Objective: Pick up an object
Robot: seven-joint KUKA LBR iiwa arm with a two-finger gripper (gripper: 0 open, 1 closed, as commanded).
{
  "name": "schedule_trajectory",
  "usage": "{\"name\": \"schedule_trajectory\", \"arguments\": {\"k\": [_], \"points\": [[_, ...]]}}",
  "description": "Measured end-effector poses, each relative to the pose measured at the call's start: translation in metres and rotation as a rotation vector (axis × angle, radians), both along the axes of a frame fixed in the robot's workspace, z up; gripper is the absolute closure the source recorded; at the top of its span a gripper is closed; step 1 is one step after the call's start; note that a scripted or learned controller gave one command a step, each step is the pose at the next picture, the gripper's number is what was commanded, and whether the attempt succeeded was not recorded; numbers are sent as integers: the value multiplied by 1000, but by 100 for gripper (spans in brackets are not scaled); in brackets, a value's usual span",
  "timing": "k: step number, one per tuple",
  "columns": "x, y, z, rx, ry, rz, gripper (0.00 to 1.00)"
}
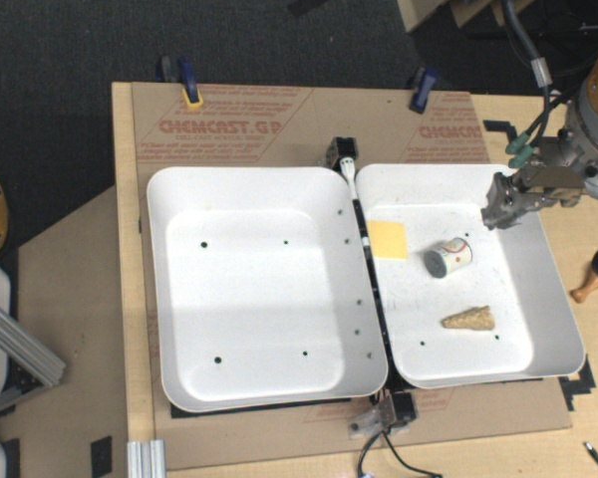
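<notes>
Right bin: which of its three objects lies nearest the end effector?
The small grey-and-white cylinder, lying on its side, is nearest the end effector. The yellow square and tan wedge lie farther off.

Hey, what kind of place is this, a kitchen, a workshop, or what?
Most likely a robotics lab bench: a gripper hangs over two white bins on a clamped board, with loose cables and test items like a yellow square.
</notes>
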State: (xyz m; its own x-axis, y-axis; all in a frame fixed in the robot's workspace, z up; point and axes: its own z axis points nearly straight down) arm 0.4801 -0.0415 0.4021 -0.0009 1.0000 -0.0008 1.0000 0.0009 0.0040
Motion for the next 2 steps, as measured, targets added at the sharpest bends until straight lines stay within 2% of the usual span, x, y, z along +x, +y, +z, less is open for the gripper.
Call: {"name": "schedule_trajectory", "arguments": {"k": [1,2], "points": [[0,53,134,3,-14,6,100],[-2,78,-5,0,20,1,100]]}}
